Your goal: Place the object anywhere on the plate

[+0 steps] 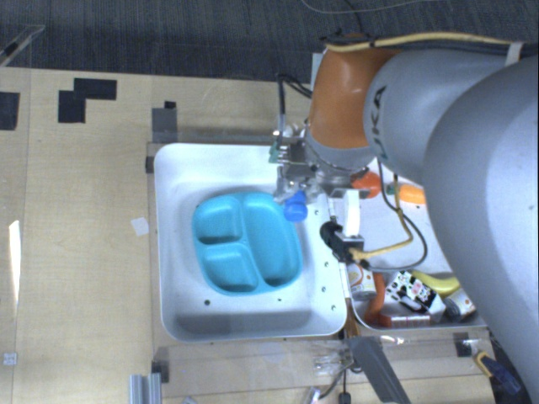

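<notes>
Object (294, 210) — small, rounded, blue (perhaps held), gripper (296, 199), glossy compartmented plate (247, 241)

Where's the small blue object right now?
In the camera view the small blue object sits just below the end effector, at the upper right edge of the blue plate in the left bin.

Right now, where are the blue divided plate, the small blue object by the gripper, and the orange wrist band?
Blue divided plate (247, 244), camera view, centre ridge.
Small blue object (294, 210), camera view, its middle.
Orange wrist band (339, 99), camera view, front face.
</notes>
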### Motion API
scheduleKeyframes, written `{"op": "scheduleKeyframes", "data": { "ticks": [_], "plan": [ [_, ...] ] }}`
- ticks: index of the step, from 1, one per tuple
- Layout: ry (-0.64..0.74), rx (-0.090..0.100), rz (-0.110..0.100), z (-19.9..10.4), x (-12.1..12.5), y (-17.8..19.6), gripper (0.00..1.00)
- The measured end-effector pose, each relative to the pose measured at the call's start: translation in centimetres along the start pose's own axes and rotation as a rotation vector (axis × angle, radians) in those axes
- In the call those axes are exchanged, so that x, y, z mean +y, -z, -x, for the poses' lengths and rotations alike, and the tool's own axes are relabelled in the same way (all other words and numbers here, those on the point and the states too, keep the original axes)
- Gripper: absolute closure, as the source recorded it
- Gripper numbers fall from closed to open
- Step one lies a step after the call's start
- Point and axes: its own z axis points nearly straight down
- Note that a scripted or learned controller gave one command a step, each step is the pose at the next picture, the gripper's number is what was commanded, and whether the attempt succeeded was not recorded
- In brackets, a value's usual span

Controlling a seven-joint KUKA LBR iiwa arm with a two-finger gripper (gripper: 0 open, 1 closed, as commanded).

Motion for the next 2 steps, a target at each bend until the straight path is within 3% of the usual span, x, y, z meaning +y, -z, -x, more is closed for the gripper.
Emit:
{"op": "scheduleKeyframes", "data": {
  "ticks": [1, 2],
  "plan": [
    [0.219, 0.000, 0.003, 0.0, -1.8, 4.6, 1.00],
    [0.319, 0.000, 0.002, -5.8, -2.4, 7.7, 1.00]
  ]
}}
